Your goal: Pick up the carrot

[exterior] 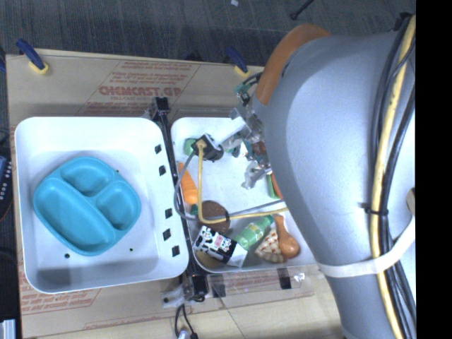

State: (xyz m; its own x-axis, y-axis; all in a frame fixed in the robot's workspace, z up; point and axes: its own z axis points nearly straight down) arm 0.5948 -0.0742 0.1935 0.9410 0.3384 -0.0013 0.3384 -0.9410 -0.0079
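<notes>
The carrot (pixel 188 187) is a short orange piece lying along the left wall of the right bin (pixel 219 127), about halfway down. My gripper (pixel 254 174) hangs over the middle of that bin, to the right of the carrot and apart from it, with nothing seen in it. The grey arm covers the bin's right side.
Near the right bin's front lie a brown round item (pixel 214 210), a black-and-white carton (pixel 214 244), a green bottle (pixel 254 232), a pizza slice (pixel 268 247) and a drumstick (pixel 287 243). A small green item (pixel 190 145) sits at the back left. The left bin (pixel 42 274) holds a blue divided plate (pixel 86 203).
</notes>
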